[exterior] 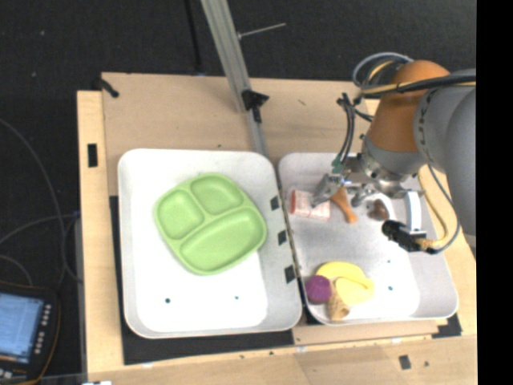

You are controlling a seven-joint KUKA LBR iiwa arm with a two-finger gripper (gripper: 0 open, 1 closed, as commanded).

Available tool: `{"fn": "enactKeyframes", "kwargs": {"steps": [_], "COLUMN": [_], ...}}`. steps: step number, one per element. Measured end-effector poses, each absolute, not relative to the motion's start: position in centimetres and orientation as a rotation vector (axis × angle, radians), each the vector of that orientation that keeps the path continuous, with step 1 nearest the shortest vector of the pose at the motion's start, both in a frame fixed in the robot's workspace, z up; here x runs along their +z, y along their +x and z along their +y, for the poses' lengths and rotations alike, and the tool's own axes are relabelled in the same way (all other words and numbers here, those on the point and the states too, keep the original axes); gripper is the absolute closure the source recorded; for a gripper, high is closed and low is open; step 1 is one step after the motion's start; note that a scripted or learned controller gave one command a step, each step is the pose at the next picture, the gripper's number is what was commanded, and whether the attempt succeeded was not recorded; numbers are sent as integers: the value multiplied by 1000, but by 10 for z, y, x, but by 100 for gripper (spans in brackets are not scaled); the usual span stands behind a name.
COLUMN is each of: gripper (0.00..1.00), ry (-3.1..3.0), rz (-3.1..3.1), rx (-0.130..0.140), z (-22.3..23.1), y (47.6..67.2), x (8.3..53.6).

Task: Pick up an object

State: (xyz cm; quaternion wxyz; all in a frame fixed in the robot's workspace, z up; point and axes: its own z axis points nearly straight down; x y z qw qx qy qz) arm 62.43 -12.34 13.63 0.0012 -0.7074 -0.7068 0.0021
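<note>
A green divided plate (211,224) lies in the left bin (144,295). In the right bin (433,295), the gripper (341,187) hangs near its back edge over a pink-white packet (307,205) and an orange piece (346,207); a yellow item (346,279) and purple ball (318,289) sit at its front edge.

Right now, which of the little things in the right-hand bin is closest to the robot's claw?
The orange carrot-shaped piece, lying just under the gripper. The pink-and-white packet sits farther left; the purple ball and yellow piece lie at the bin's front.

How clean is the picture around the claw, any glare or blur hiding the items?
Camera view: even, soft light, no hard glare on the right bin; the claw area is soft and low in detail, so small items blur together; the green plate reads sharply; bench surroundings fall dark.
</note>
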Motion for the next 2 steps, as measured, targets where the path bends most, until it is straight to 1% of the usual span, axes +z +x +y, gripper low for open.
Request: {"fn": "enactKeyframes", "kwargs": {"steps": [1, 2], "gripper": [0, 100], "ry": [-2228, -2236], "rz": [-2225, -2226], "rx": [-5, -13], "z": [-126, -127], "y": [628, 630], "x": [107, 121]}}
